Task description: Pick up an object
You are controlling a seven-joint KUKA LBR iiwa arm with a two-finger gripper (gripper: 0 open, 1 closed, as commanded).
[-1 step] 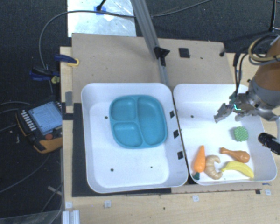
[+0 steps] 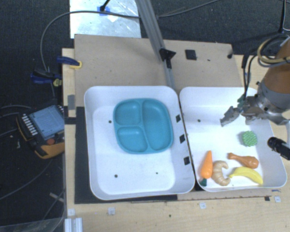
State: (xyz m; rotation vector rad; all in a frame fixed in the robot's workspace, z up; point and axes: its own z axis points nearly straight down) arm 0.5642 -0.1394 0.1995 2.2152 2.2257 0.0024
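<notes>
A robotics lab: bench (image 2: 135, 62) with white bins (image 2: 101, 178), loose cables (image 2: 53, 21), clamps (image 2: 67, 62).

Over the right bin (image 2: 198, 100) the gripper (image 2: 230, 115) hangs above bare floor, apart from the carrot (image 2: 207, 164), banana (image 2: 246, 175) and green ball (image 2: 250, 138); a blue divided plate (image 2: 142, 125) lies in the left bin (image 2: 101, 178).

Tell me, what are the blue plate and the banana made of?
The blue plate looks like moulded plastic: one even colour, smooth, with three rounded compartments and a soft sheen. The banana seems to be a plastic toy: flat uniform yellow, smooth skin, no brown marks. The picture is too small to be sure.
</notes>
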